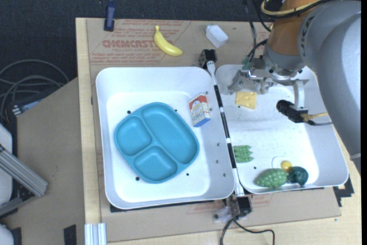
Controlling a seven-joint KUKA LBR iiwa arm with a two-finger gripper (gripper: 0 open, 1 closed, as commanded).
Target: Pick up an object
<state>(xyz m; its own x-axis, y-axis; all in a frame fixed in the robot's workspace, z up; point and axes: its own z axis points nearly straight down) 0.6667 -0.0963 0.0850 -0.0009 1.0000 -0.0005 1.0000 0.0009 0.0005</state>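
Blue tray [156, 142], yellow banana [166, 43], green pea pod [242, 152].

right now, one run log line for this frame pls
arm: over right bin far end | gripper: above cheese wedge, grip unclear | left bin: blue tray, small carton

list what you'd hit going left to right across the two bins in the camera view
blue tray → milk carton → green pea pod → yellow cheese wedge, just under the hand → green grapes → dark green toy
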